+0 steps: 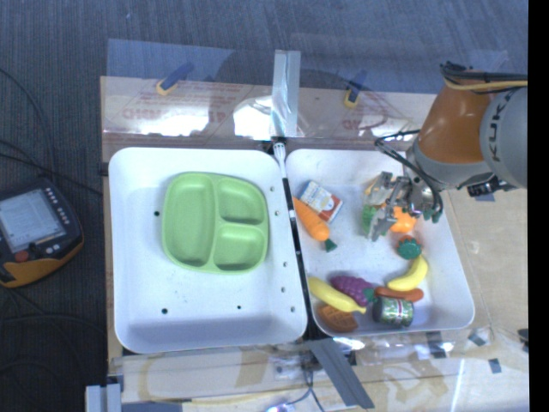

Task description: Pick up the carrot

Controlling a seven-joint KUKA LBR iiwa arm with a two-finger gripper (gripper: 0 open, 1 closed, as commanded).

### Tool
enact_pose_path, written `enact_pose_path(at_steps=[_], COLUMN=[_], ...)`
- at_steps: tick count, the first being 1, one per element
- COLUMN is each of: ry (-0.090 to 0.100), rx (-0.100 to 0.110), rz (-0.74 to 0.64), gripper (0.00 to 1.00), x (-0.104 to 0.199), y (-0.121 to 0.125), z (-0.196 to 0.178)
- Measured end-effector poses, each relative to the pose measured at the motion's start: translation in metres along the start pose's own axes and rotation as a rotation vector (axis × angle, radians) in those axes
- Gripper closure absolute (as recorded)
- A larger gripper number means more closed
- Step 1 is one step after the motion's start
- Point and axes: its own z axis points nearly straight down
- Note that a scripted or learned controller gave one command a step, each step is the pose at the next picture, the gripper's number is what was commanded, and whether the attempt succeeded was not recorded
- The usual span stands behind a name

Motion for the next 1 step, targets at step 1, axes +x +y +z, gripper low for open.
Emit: enact_pose_path(at_steps=[1], ry=[0.011], rx=[-0.001], rz=[0.126], gripper=[1.0], x=[0.0209], y=[0.0407], z=[-0.0637])
